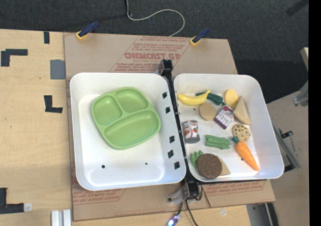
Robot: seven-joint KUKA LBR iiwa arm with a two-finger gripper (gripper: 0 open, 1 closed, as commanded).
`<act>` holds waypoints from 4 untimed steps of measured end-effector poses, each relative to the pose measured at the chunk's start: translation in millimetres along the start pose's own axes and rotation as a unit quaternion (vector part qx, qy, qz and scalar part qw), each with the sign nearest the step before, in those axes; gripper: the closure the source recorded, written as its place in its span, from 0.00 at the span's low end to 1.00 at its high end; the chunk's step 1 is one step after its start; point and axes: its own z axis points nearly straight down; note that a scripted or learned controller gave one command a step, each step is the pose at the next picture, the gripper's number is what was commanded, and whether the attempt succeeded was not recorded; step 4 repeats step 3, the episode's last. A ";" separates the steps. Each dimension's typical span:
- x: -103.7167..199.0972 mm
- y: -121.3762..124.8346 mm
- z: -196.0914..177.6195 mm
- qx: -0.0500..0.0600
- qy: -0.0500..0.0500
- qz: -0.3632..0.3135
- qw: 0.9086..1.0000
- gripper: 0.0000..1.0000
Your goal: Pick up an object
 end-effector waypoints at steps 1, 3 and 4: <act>36.9 0.3 -66.6 -0.003 0.000 -0.003 1.000 1.00; 268.4 -0.5 -45.4 -0.003 0.001 -0.008 1.000 1.00; 268.4 -0.5 -45.4 -0.003 0.001 -0.008 1.000 1.00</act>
